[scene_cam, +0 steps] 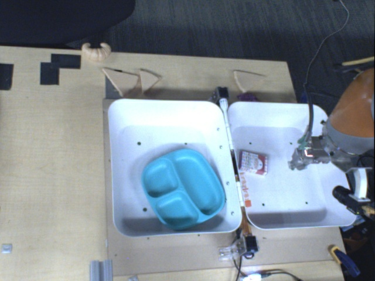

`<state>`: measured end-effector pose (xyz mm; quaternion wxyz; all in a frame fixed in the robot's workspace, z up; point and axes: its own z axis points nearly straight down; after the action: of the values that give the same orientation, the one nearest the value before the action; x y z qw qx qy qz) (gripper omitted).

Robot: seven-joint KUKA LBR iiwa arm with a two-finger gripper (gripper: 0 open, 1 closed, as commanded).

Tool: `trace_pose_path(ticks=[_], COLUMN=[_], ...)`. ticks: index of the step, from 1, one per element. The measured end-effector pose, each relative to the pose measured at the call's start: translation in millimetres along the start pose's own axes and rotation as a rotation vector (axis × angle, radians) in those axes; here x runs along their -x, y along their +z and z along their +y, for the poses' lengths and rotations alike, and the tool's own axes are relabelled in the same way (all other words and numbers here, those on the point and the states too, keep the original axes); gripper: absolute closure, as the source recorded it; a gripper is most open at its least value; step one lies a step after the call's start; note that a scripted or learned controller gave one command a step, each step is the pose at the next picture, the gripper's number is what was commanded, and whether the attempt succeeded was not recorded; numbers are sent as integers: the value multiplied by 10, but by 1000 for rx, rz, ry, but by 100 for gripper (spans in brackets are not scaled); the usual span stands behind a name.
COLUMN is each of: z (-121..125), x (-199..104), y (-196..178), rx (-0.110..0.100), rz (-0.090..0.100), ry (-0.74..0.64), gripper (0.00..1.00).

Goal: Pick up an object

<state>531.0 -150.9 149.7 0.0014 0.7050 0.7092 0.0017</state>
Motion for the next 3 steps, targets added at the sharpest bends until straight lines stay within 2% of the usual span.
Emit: trace_pose_path(ticks=[1,2,3], z=[472,86,395], x=[514,554,-232], y=[623,265,-56], rx=[4,-2,-1], rz=[-3,-1,1], ry=[2,3,0], gripper=[100,100,100])
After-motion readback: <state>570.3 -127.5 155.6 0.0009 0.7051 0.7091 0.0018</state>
